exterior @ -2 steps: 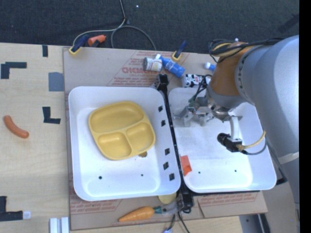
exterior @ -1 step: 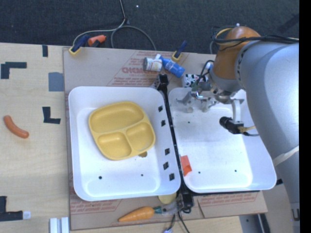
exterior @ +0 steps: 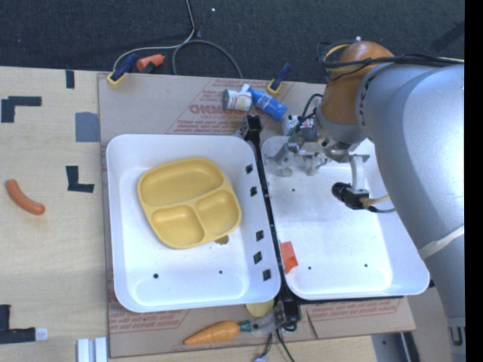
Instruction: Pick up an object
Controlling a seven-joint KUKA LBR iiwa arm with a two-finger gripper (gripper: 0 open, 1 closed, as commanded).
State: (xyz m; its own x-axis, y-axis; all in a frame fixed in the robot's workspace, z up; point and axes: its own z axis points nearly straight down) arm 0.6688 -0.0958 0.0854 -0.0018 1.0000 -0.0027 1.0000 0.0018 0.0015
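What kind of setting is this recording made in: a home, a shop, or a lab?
Most likely a robotics lab test bench: two white bins clamped onto cardboard, toy food such as a carrot and sausage, and a yellow divided plate as a prop.

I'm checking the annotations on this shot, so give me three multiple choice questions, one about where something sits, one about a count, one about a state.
1. Where is the yellow tray?
A. left bin
B. right bin
C. bench

2. How many compartments does it have?
A. two
B. three
C. five

3. How does it lie?
A. flat, open side up
B. upside down
C. on edge

Answers: 1 A, it rests in the left bin. 2 B, ridges split it into one large and two small sections. 3 A, its hollows face the camera.
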